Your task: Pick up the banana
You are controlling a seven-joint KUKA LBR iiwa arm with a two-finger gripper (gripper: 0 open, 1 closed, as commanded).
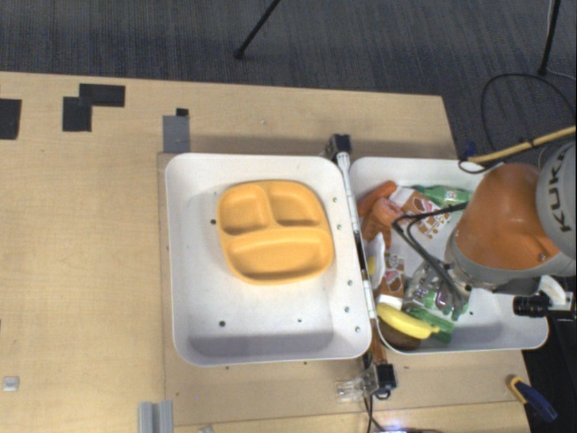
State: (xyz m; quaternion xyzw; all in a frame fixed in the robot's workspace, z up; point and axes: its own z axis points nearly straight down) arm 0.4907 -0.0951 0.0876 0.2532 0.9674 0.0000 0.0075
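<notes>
1. Banana (403, 321) lies at the near-left corner of the right bin (518, 336), close against its front wall and partly under a green packet (435, 307).
2. Gripper (431, 289) hangs just above and right of the banana, over the green packet; whether it is released or clenched I cannot tell.
3. Risk: the claw may catch the packet instead, or jam against the bin wall beside the fruit.
4. Yellow divided tray (273, 229) sits in the left bin (194, 269), well apart.
</notes>
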